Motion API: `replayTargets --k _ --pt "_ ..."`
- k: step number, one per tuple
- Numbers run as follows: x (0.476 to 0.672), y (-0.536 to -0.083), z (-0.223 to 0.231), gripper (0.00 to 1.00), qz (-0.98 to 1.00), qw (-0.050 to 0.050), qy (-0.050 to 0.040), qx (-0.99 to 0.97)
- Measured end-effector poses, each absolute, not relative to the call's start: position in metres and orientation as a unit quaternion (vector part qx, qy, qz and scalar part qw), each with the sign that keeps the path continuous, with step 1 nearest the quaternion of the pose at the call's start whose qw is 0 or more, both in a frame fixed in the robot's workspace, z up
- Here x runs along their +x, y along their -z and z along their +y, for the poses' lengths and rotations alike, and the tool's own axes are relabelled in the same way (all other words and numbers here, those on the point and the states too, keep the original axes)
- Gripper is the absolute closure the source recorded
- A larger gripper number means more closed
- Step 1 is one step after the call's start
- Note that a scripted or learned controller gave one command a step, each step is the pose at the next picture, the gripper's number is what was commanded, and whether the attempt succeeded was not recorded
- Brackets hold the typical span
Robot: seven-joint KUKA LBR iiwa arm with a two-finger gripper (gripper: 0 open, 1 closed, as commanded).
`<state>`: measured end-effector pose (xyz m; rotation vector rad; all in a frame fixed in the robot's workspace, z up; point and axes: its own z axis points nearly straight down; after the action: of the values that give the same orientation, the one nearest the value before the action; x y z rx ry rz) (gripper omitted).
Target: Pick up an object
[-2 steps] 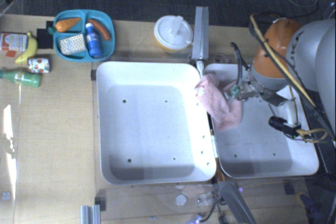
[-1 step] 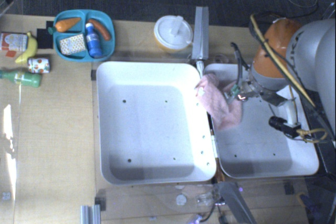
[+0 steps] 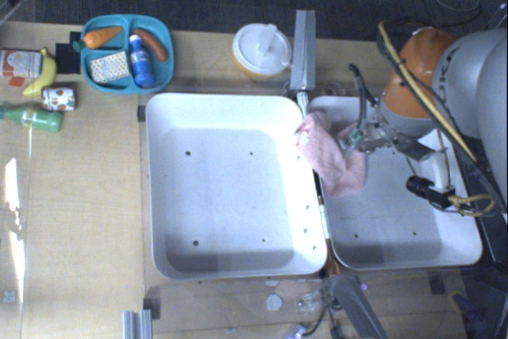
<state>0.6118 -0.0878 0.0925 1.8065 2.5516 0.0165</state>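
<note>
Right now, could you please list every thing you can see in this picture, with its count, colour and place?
bin: two, white, side by side on the bench
cloth: one, pink, draped over the divide between the bins, mostly in the right one
divided plate: one, blue, holding toy food, upper left
lidded cup: one, white and yellow, above the left bin
banana: one, yellow, far left
small can: one, patterned, far left
bottle: one, green, far left
arm: one, grey and orange, right
end effector: one, at the cloth
</note>
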Motion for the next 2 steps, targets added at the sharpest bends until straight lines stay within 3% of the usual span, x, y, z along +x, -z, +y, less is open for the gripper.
replayTargets --k 1,2 --pt "0.609 -0.186 -0.077 0.00 0.867 0.003 -0.0018 0.498" --pt "0.607 -0.098 -0.099 0.00 0.865 0.005 -0.0028 0.502"
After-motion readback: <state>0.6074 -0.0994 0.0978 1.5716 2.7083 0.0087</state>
